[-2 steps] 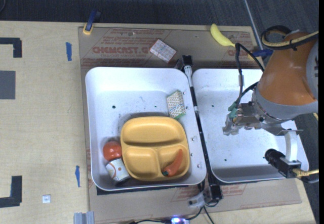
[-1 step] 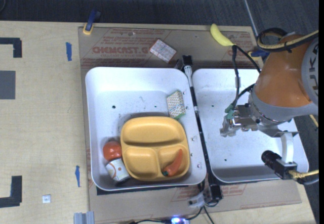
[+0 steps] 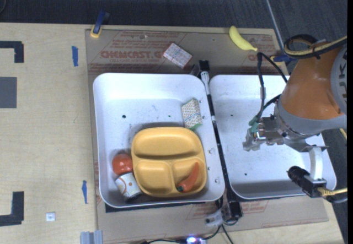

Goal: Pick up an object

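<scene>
The big grey and orange arm is on top of everything, coming in from the right. It hangs over the right bin. At its end is the gripper, low over the white floor of that bin, near the middle. I cannot tell if the gripper is spread or pressed together, and I see nothing in it.

Under the bins lies a flat brown cardboard sheet on the pale wood bench.

The left bin has all the things to pick up. The biggest is a yellow plate with three parts, sitting at the front of the bin. An orange carrot toy lies tilted in the front right part of the plate. Just left of the plate is a round red ball, touching the plate's edge. In front of the ball is a small white and orange can, lying in the bin's front left corner. A little spotted packet rests behind the plate, near the wall next to the other bin. All of these are well apart from the gripper.

Behind the bins, on the cardboard, sit a yellow banana and a small checked box. A blue clip grips the cardboard's far left corner.
</scene>
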`<state>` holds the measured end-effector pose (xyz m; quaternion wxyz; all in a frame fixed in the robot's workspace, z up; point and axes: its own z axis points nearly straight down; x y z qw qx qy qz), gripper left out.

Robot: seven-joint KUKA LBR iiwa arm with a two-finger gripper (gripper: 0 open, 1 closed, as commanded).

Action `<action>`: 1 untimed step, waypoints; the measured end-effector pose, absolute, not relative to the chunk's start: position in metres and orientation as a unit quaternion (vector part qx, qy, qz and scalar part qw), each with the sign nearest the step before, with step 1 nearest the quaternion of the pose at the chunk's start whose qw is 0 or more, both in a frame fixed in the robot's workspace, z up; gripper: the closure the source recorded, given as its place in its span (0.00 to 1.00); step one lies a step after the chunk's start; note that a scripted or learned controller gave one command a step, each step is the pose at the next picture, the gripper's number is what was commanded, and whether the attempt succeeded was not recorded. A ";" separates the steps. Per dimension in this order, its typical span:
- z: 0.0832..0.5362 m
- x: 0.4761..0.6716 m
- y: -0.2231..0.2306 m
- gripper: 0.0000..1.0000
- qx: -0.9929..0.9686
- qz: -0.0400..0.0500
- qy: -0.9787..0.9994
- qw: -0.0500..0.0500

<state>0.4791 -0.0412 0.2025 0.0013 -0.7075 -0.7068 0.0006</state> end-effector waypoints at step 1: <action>0.162 0.479 -0.102 1.00 -0.708 0.001 -0.707 0.001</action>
